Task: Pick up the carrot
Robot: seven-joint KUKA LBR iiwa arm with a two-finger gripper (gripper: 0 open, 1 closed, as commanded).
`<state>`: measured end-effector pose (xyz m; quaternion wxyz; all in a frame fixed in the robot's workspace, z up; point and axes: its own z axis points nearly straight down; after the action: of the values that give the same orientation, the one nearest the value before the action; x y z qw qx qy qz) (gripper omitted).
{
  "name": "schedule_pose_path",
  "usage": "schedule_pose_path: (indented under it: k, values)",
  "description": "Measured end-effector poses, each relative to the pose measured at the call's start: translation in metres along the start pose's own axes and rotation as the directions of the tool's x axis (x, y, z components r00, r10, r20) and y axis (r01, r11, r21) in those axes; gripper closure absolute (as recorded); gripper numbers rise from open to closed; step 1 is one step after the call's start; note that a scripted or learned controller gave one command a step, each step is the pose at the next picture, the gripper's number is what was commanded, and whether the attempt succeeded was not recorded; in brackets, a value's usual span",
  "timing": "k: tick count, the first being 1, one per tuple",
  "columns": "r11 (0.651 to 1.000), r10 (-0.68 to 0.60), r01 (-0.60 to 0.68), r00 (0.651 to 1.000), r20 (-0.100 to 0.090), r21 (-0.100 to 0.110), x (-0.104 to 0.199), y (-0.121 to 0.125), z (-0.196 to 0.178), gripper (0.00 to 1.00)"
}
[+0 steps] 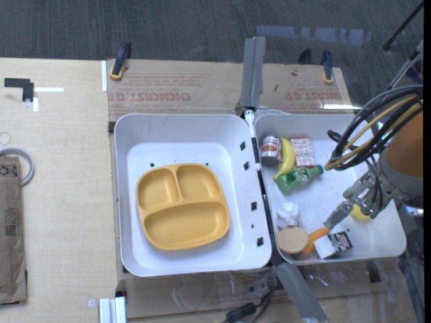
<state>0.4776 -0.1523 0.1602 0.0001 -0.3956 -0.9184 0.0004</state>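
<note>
So your right bin [397, 244] has the arm [407, 157] coming in over its right side, claw [337, 215] hanging low near the front. Can't tell if it's open or closed from here. The carrot [314, 237] sits just below-left of the tip, front of the bin, tucked between the tan disc [292, 239] and the white box [326, 247], long axis running roughly left-right.

Carrot [316, 235]: orange, lying flat, right bin's front, partly hidden.

Dark grey carpet floor [168, 15] beyond a pale wooden bench [60, 173] — cardboard sheet [182, 89] at rear.
</note>
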Motion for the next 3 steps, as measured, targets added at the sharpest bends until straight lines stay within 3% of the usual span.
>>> schedule_pose_path:
  k: [1,2,3]
  values:
    - [0.974,-0.228,0.228,0.974,0.001,-0.001,-0.007,0.025,0.025,0.00]
    - [0.885,-0.466,0.466,0.885,0.006,-0.002,-0.006,0.020,0.067,0.00]
    - [0.839,-0.544,0.544,0.839,0.005,-0.001,-0.013,0.094,-0.009,0.00]
